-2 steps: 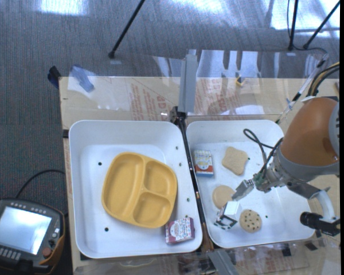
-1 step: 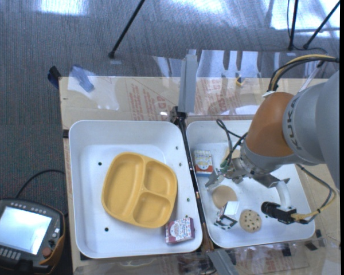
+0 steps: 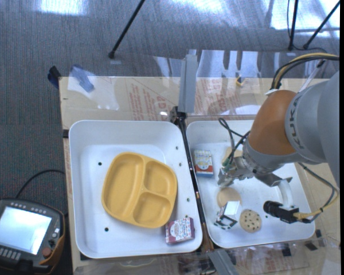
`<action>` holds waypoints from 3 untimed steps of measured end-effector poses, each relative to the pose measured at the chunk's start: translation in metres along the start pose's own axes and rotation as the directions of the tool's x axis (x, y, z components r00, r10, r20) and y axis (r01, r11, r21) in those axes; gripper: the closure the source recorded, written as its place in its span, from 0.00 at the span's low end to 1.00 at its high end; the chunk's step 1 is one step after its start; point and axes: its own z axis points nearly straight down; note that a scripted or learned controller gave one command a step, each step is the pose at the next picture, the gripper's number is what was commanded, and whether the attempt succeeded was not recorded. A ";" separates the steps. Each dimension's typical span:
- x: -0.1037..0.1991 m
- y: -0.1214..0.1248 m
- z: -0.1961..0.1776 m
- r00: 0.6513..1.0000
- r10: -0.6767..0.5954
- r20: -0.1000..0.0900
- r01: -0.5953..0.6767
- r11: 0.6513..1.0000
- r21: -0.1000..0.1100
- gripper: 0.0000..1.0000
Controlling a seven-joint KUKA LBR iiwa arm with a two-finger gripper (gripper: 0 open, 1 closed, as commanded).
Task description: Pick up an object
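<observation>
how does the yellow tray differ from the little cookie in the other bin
The yellow divided plastic tray is far larger than the round tan speckled cookie. The tray is plain yellow with three compartments; the cookie is a flat disc with dark spots. The tray lies in the left white bin, the cookie in the right white bin. Both lie flat.

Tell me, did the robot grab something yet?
Not that the picture shows. The gripper hangs low in the right bin, above a round tan piece and beside a small box, with nothing seen between its fingers. A cookie lies nearby, and the yellow plate sits in the left bin. The whole pick is left: close on one thing and lift it.
</observation>
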 end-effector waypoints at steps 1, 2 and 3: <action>-0.001 0.000 0.000 1.000 0.001 0.000 -0.001 1.000 0.000 0.00; -0.010 -0.052 0.007 0.982 -0.191 0.002 0.191 0.982 -0.003 0.00; -0.015 -0.016 0.006 0.979 -0.204 0.004 0.204 0.979 -0.006 0.00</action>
